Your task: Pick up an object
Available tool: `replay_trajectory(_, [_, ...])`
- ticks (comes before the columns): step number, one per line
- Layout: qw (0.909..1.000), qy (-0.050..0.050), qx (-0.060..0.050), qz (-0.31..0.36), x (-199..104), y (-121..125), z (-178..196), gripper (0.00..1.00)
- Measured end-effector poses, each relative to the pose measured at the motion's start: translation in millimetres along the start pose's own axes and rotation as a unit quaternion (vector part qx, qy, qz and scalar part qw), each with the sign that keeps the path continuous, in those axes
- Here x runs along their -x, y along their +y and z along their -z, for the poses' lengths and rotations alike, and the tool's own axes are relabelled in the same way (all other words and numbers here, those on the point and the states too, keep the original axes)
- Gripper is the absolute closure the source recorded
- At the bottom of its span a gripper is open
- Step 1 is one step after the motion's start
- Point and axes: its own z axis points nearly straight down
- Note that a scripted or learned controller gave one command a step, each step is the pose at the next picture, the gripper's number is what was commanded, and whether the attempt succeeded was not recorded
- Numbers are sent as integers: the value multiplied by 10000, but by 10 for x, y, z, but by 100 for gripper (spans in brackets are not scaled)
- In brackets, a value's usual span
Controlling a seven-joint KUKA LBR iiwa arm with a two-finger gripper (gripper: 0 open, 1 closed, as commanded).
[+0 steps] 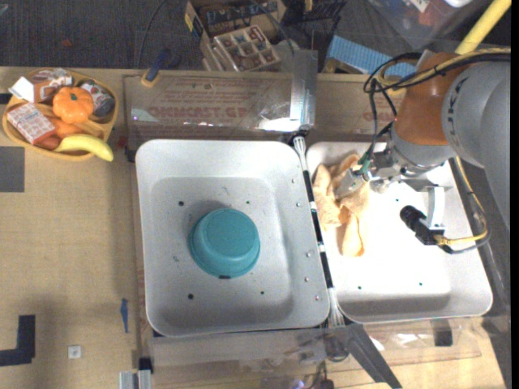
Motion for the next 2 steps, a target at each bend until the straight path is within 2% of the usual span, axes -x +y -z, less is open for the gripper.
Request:
replay_trajectory(1, [9976,30,-101,-678,-709,-654,925,0])
replay_trajectory(2, [9986,14,-11,-534,-166,-257,-9,0])
